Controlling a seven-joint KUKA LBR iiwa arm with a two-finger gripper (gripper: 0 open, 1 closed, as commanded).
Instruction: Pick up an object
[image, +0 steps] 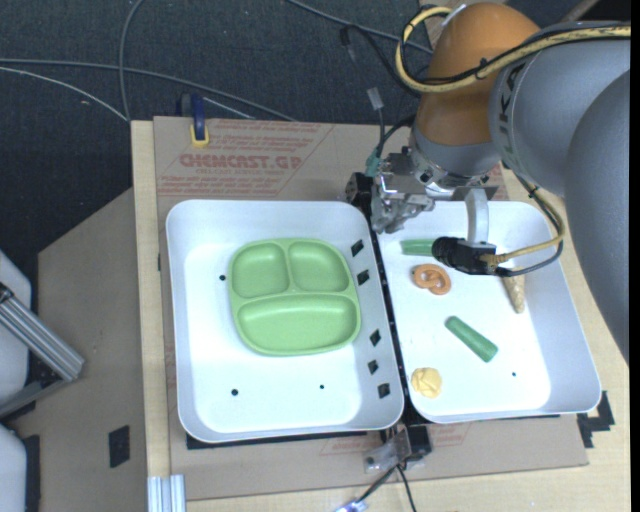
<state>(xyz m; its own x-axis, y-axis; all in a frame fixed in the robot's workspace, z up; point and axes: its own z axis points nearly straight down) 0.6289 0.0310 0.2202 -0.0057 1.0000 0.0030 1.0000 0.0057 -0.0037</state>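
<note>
Pickable pieces lay scattered in the right-hand shallow white plastic bin (560, 380), loose and apart, probably so that a two-finger grasp could close on one without snagging another. Taking the small brown pretzel-shaped piece (432, 279) as landmark: a green cylindrical stick (471, 338) lay below and right of it, a yellow lumpy ball (426, 381) well below it, a slim tan wedge (514, 291) to its right, and a flat green strip (415, 247) just above it. The grey metal two-finger gripper (400, 205) hung above and left of the pretzel, over the bin's top-left corner; whether it was spread or clenched could not be told, and nothing showed in its grip. The left white bin (200, 390) held a green sectioned plastic tray (295, 297). Both bins sat on a brown cardboard sheet (250, 150) over dark carpet (80, 100) strewn with cables.
</note>
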